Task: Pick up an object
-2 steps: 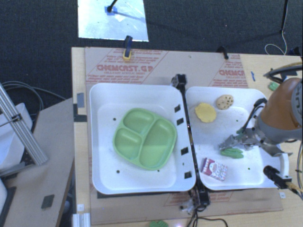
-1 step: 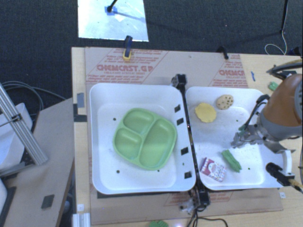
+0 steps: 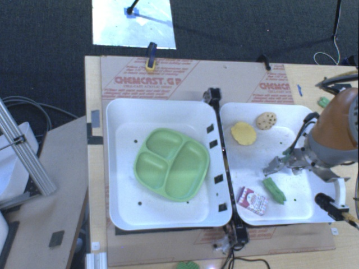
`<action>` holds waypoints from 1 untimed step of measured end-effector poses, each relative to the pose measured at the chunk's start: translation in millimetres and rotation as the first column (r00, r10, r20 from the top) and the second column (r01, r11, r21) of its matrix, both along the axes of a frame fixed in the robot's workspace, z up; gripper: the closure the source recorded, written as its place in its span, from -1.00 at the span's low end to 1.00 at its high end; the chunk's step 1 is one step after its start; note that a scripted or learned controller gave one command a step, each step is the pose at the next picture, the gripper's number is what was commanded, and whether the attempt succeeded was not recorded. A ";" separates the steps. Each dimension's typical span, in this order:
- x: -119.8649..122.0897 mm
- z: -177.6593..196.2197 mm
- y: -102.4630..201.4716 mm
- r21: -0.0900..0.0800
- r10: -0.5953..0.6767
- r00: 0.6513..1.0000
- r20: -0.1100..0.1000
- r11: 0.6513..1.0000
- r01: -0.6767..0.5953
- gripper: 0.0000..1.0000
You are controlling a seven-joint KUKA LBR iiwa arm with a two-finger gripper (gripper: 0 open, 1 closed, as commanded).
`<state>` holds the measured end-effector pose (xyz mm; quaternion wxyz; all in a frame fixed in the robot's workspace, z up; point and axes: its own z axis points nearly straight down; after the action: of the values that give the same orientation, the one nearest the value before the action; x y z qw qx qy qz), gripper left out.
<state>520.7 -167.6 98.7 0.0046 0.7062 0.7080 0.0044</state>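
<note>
We log one arm (image 3: 336,125) entering from the right edge of the camera view, orange band uppermost, grey wrist section below it. Wrist angled down and toward the left. Gripper (image 3: 275,167) sits low, its metal fingers (image 3: 271,166) pointing left and slightly down. We can't resolve the gap between the fingers. Nothing visibly held between them.

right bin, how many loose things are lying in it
4: a yellow disc and a cookie near the back, a green piece and a red-and-white packet near the front. The arm may hide others.
</note>
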 end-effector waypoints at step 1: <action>-35.1 -15.3 67.9 0.003 0.005 1.000 -0.015 1.000 -0.005 -1.00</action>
<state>485.6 -99.7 83.4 -0.0018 0.7044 0.7098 0.0004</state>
